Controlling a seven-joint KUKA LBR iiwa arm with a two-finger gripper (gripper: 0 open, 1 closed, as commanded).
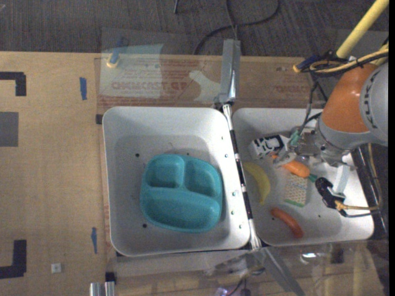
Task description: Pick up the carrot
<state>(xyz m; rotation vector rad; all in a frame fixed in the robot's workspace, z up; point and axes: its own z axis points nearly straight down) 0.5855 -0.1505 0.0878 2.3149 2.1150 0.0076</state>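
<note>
Reached in from the right over the right-hand bin (364, 230), tool (295, 156) low at the carrot (298, 168), which lay near the bin's middle, just beside a pale card (296, 192). Tool's opening: cannot tell (hidden under the wrist). Probably set down there for a grasp from above. Left alone nearby: a banana (259, 180) by the divider, a sausage (288, 222) toward the front. Left bin (117, 140) given over to a teal tray (182, 192).
</note>
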